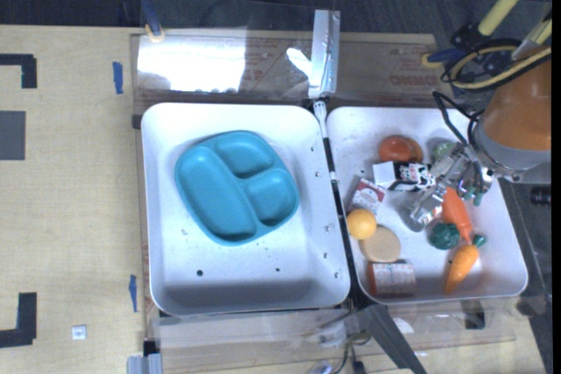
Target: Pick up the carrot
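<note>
Two white bins sit side by side on the counter (61,188). The left bin (166,276) holds a blue divided plate (235,185), lying flat near the bin's middle.

The right bin (513,271) carries a cluster of small things. From its left side these are a yellow lemon (361,224), a tan round disc (382,244) touching the lemon's lower right, and a can (392,278) lying on its side by the near wall. Farther back lie a small red-and-white carton (375,188) and a red-orange round fruit (399,146).

The carrot (462,265) lies in the near right corner of the right bin. It is below and slightly right of the hand (438,188) and not touching it. Between the two lie a dark green lump (444,234) and an orange-red elongated item (456,210), which sits just under the hand.

The carrot's long axis runs on a slant. Its narrow tip points toward the near wall and a little left, and its thicker end points up and right, toward the arm (517,123).

The hand is a tangle of metal parts and cables seen from above, and it overlaps a black-and-white item (412,175). Whether it is released or clenched cannot be told. The nature of the orange-red item is hard to make out. The arm is cut off at the right edge.
</note>
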`<action>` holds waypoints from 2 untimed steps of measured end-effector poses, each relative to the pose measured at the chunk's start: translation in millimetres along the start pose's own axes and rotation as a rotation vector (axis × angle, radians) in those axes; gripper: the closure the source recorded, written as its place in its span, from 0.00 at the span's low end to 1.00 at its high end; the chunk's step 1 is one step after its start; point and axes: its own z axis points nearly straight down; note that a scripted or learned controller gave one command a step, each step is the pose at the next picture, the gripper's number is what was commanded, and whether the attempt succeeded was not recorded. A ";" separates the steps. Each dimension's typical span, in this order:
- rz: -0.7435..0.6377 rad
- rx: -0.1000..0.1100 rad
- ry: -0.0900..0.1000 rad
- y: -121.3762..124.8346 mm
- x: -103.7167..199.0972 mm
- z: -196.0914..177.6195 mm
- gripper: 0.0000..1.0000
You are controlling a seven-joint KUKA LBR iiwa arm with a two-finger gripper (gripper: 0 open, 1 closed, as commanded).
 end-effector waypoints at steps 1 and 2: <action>-0.028 0.009 0.031 69.7 2.4 2.4 0.00; -0.223 0.011 0.033 -2.4 14.1 -68.3 0.00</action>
